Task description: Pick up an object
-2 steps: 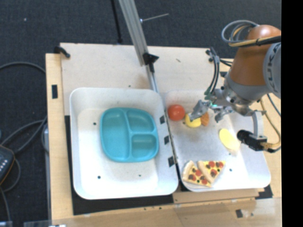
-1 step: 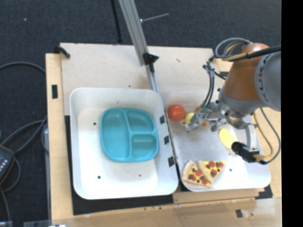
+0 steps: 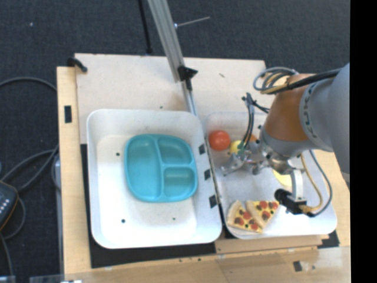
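A red ball (image 3: 220, 139) sits in the right bin (image 3: 242, 187), near its far left corner and close to the wall it shares with the left bin (image 3: 109, 220). Just beside the ball, toward the bin's middle, a small yellow object (image 3: 237, 147) is partly covered by the gripper (image 3: 240, 161); it may be touching the gripper, but the slant of the view leaves that unsure. The gripper hangs low over the bin's middle, and I cannot tell whether it is open or closed; nothing can be seen held in it. A toy pizza slice (image 3: 253, 214) lies against the near edge, toward the near left corner, well apart from the ball. Bare floor runs between the slice and the gripper. The grey arm (image 3: 288, 119) covers the bin's right half.

In the left bin a teal divided plate (image 3: 160, 168) lies about centred, with open white floor along all four edges. A metal post (image 3: 168, 34) rises from the bench (image 3: 135, 81) behind the bins.
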